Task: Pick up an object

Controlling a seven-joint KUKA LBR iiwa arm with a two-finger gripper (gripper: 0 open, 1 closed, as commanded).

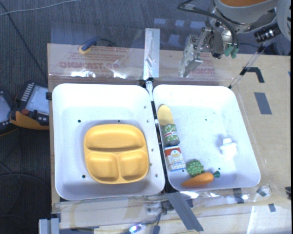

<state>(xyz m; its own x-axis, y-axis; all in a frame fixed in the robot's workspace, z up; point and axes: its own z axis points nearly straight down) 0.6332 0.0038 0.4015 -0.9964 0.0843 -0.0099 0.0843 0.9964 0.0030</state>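
The right bin (244, 130) holds several small items. Along its left wall lie a yellow rounded piece (164, 114), a green-labelled jar (170, 134) and a red and white carton (175, 159). At the front are a green knobbly piece (195, 167) and an orange carrot (199, 179). A small white piece (227, 146) lies toward the right. My gripper (189, 65) hangs high above the bench behind the right bin's back edge, well apart from every item. It is open with nothing between its fingers.
The left bin (68, 111) holds a yellow divided tray (117, 152). A clear plastic sheet (107, 57) with a small blue and yellow item (88, 45) covers the bench behind the bins. A control pendant (29, 106) lies on the floor at left.
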